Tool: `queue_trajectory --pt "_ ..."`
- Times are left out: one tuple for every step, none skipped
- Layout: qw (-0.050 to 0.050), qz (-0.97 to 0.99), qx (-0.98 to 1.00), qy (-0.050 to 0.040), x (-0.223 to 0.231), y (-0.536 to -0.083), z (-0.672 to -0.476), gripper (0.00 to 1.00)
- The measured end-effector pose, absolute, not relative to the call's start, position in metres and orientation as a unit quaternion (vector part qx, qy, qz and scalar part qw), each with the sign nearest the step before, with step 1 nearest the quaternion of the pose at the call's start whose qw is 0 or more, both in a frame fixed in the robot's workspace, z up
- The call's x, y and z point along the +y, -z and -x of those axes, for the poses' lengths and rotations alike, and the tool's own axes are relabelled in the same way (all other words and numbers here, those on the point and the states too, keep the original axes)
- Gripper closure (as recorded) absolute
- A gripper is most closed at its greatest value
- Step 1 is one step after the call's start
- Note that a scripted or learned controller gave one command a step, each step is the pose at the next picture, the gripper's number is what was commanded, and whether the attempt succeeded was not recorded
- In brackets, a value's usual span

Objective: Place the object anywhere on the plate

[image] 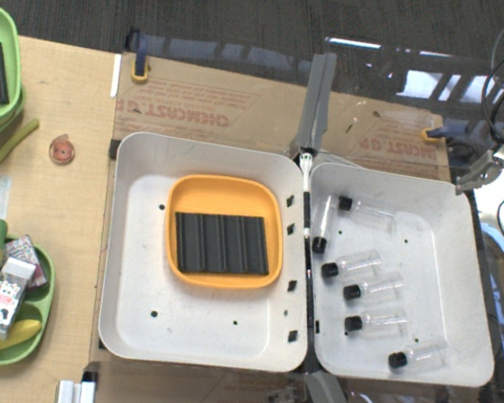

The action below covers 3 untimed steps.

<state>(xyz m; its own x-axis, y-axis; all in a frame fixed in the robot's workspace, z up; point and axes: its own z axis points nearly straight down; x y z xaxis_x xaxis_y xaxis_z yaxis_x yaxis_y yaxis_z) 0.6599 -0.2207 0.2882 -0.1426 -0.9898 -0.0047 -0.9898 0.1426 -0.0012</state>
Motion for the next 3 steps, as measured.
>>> queue_trajectory --pt "0.002 0.783 0.622 -0.0013 -0.203 -0.235 -0.66 0.0" --pt "0.002 0.857 0.515 -0.0012 -0.203 -0.209 -0.66 0.0" --pt "0.003 0.921 0.391 -0.001 -0.183 -0.215 -0.659 0.0"
